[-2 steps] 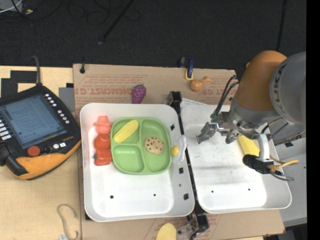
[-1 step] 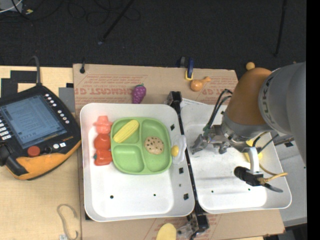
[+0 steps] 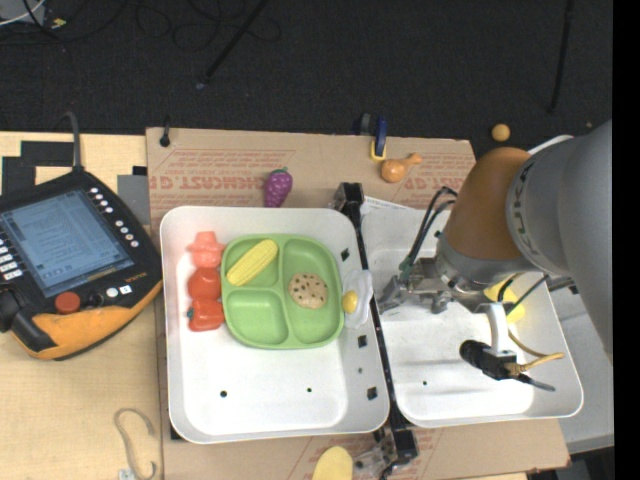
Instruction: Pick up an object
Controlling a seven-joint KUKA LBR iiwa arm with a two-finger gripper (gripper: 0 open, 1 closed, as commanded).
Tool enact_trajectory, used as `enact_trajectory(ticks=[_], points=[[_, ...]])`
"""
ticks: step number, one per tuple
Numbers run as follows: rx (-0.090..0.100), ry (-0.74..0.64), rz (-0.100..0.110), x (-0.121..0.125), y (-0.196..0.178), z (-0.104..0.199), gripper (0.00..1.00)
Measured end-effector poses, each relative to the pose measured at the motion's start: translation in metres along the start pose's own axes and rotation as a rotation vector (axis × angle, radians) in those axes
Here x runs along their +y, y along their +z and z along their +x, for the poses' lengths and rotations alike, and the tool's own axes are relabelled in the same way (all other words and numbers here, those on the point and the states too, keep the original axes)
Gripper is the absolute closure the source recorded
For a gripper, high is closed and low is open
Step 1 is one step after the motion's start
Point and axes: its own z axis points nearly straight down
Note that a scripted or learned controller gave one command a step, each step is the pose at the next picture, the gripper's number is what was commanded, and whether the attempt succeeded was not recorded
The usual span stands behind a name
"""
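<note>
Green divided tray [image 3: 262, 323] sits in the left bin [image 3: 250, 398], holding corn [image 3: 250, 260] and a cookie [image 3: 309, 289]; a red toy [image 3: 204, 286] lies beside it. Over the right bin [image 3: 450, 388] hangs the gripper [image 3: 425, 293], its grip unreadable.

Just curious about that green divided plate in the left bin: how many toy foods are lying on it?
2. A yellow plastic corn cob lies in the green divided plate's upper-left compartment; a round chocolate-chip cookie lies in its right compartment. Nothing seems hidden.

Cardboard-covered bench [image 3: 230, 163] with two white bins [image 3: 260, 408], teach pendant [image 3: 70, 258].
</note>
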Motion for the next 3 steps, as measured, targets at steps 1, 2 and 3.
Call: enact_trajectory(ticks=[1,2,3], points=[[0.001,0.007,0.000,0.000,-0.011,-0.002,1.00],[-0.001,0.005,-0.008,-0.004,-0.072,-0.009,1.00],[-0.001,-0.001,-0.007,-0.007,-0.114,-0.010,1.00]])
